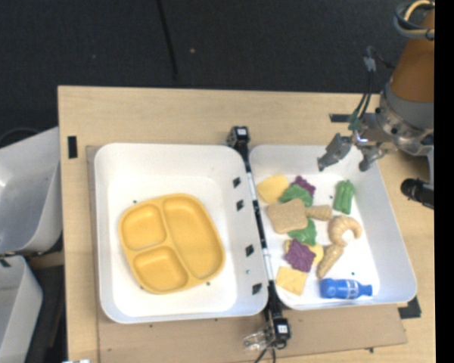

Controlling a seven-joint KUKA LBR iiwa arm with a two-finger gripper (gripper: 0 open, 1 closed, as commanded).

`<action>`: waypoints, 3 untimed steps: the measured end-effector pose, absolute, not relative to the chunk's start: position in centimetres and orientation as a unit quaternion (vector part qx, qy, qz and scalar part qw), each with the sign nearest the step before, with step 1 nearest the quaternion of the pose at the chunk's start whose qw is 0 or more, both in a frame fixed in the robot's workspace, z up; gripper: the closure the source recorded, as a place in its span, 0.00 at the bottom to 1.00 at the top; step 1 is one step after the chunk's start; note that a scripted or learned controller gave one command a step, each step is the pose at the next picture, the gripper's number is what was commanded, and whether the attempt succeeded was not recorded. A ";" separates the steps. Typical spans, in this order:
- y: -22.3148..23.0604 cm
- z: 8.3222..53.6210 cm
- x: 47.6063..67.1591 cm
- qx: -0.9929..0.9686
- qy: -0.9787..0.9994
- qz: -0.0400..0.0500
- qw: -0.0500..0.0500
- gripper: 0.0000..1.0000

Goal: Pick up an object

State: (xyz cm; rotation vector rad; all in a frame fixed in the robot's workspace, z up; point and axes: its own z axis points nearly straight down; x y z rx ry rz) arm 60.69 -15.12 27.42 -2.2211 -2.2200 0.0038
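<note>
Overhead, camera view: tool [351, 152] hovers above the right bin's [386, 225] far edge, fingers spread, nothing between them. Toy foods crowd that bin: green piece [343, 196], tan bread slice [287, 217], croissant [343, 228], purple piece [299, 256], blue bottle [345, 289] lying near the front. Left bin [113, 278] carries a yellow divided plate [172, 242]. Small items possibly overlap; unclear.

grey arm [408, 112], orange band [413, 70], dark hand [353, 153]

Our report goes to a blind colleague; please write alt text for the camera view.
A robot gripper hovers open above the far edge of the right bin of toy food; nothing sits between its fingers. The left bin holds a yellow tray.
</note>
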 end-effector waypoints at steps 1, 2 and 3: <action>-21.8 17.4 54.2 -0.710 -0.704 0.005 0.005 0.00; -21.5 18.8 54.7 -0.708 -0.706 0.002 0.001 1.00; -14.4 10.1 59.1 -0.705 -0.710 0.001 0.003 1.00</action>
